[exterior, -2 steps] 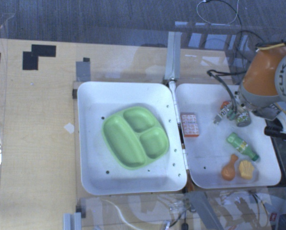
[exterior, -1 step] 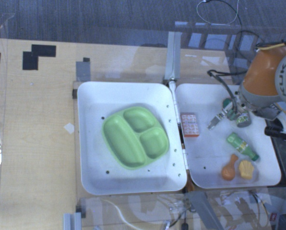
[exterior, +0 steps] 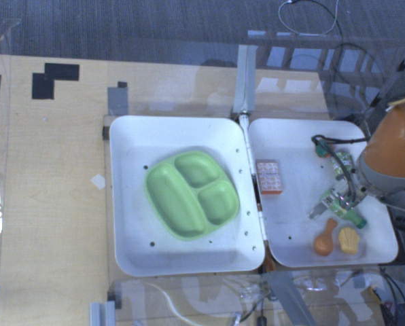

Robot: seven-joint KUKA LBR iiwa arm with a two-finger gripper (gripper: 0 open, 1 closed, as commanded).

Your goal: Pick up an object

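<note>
Nearest the lens, the orange drumstick lies just below the gripper, long axis slanting upward-right; jaw state cannot be told.

I see the left bin mostly taken up by a green divided plate, leaving open floor only along its walls. In the right bin, a small red-and-white box sits against the left wall, and an orange drumstick toy and a yellow toy crowd the near right corner under the arm; the middle floor is open.
</note>
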